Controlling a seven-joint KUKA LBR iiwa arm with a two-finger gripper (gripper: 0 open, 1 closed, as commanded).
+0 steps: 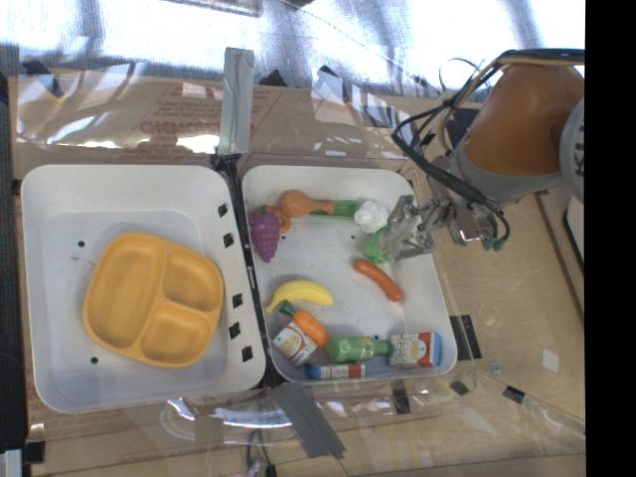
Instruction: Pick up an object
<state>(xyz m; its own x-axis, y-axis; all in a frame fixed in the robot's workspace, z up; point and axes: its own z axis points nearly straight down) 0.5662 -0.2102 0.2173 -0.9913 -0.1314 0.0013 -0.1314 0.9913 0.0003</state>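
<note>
Gripper (397,235) sits low over the right bin's (429,311) far-right corner, beside a white ball (371,214) and above the red sausage (379,279); jaws' state cannot be told, cables and metal blur them, and a green item beneath is mostly hidden.

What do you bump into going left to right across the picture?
Yellow plate → purple grapes → banana → red sausage → claw
</note>
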